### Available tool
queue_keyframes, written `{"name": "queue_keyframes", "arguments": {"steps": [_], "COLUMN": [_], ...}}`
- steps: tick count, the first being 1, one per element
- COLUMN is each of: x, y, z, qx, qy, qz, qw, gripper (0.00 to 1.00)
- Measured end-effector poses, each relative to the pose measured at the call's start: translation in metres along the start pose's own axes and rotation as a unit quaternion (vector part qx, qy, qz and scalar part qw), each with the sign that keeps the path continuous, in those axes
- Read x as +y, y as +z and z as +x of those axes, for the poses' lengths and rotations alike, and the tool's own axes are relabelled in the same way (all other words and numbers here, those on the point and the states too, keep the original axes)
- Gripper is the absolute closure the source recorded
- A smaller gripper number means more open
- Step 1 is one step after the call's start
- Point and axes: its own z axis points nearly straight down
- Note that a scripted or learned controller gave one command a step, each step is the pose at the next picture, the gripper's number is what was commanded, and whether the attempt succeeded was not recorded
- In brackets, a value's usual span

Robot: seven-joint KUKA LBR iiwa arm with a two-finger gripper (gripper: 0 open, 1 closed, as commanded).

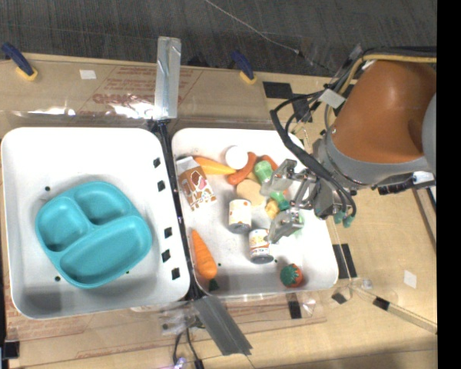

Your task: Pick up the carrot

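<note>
Camera view: you see the carrot (203,257) lying by the right bin's (323,271) lower-left wall, untouched. Your gripper (280,202) hangs over the bin's middle clutter, well apart from it, fingers spread and holding nothing.

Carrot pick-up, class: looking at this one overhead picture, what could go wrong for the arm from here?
1. The carrot lies against the right bin's left wall, so the tool may have little room to close around it.
2. The tool hangs over a cluster of small cans and toy foods, away from the carrot; it might grab or knock one.
3. A second orange item near the top could be mistaken for it.
</note>
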Motion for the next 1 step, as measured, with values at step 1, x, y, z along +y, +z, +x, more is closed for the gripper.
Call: {"name": "queue_keyframes", "arguments": {"steps": [1], "x": [-0.0546], "y": [0.1068], "z": [-0.0413], "qx": [0.003], "qy": [0.021], "qz": [0.0], "qw": [0.9998], "gripper": [0.0]}}
